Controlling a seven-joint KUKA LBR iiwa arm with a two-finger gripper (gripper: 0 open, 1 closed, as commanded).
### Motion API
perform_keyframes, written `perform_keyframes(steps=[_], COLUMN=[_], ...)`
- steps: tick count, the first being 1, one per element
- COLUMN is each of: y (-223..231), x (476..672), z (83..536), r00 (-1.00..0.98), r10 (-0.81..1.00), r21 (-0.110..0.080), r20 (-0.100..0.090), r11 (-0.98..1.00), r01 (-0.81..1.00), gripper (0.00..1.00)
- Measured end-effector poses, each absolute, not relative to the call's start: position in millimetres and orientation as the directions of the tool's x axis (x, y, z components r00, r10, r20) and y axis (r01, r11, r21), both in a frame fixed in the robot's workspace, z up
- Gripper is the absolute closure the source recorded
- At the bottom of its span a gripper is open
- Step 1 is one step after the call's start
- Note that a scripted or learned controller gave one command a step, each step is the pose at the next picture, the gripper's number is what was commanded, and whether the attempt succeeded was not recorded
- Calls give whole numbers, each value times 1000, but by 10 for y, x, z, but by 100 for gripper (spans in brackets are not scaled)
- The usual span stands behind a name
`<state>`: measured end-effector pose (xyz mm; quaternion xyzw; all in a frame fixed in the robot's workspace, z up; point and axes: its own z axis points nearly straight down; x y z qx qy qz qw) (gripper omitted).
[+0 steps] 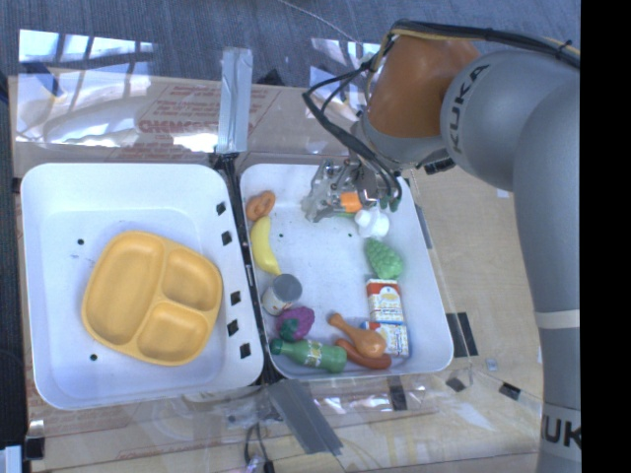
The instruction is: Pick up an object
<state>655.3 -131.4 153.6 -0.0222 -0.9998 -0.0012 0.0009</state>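
Observation:
My gripper hangs low over the far end of the right bin. A small orange piece shows right at its metal tip; whether it is held I cannot tell. A white lump lies just to the right of the gripper, and a green leafy item sits below that. Along the bin's left wall lie a yellow banana and a brown-orange piece.
Nearer in the right bin are a grey can, a purple item, a green bottle, an orange drumstick-shaped toy and a small carton. The left bin holds a yellow divided plate.

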Motion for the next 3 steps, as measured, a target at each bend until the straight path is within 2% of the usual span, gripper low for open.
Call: perform_keyframes(steps=[1, 2, 3], y=[-1562, -1026, -1500], x=[6540, 6412, 6488], z=[2469, 1525, 2122], r00=[-967, -971, -951], r10=[255, 238, 310], r21=[-1, -1, -1], r20=[-9, 6, -7], r11=[967, 971, 951], r01=[255, 238, 310], gripper=[100, 100, 100])
